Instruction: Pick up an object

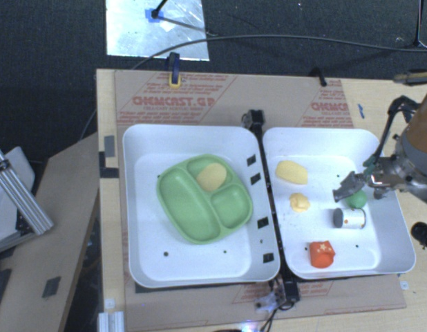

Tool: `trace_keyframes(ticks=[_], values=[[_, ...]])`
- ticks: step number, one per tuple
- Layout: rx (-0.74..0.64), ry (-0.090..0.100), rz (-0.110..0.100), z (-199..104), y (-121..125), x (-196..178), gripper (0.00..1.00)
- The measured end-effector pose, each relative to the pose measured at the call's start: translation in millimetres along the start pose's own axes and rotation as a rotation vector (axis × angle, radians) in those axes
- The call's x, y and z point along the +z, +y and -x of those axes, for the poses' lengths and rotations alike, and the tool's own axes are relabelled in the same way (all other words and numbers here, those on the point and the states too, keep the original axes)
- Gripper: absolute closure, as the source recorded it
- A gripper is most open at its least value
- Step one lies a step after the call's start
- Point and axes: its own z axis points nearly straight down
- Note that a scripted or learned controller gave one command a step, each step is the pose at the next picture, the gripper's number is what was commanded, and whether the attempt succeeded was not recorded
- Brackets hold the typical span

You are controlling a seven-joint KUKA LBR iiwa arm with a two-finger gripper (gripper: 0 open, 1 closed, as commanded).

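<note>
Two white bins sit side by side on the bench. The left bin [141, 206], centre-left of frame, holds a green divided plate [193, 209] with a yellow lump [212, 177] in its upper compartment.

The right bin [324, 140], at centre-right, holds five objects:
- pale yellow piece [291, 172] in the upper left of the bin
- smaller yellow piece [300, 202] just below it
- green ball [357, 200] toward the right side
- white cylinder [349, 218] lying on its side, just below the ball
- orange-red object [322, 253] near the lower edge of the bin

The arm enters from the right edge of the frame. The jaws [350, 186] are low over the right bin, directly at the green ball and touching or overlapping its top. Cannot tell whether they are apart or together, nor whether the ball sits between them.
</note>
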Motion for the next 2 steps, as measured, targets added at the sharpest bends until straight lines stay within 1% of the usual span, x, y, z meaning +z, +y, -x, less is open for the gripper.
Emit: trace_keyframes(ticks=[1,2], values=[[0.003,0.002,-0.005,5.1,-0.3,60.8,0.0],[0.003,0.002,-0.006,4.1,1.8,102.9,0.0]])
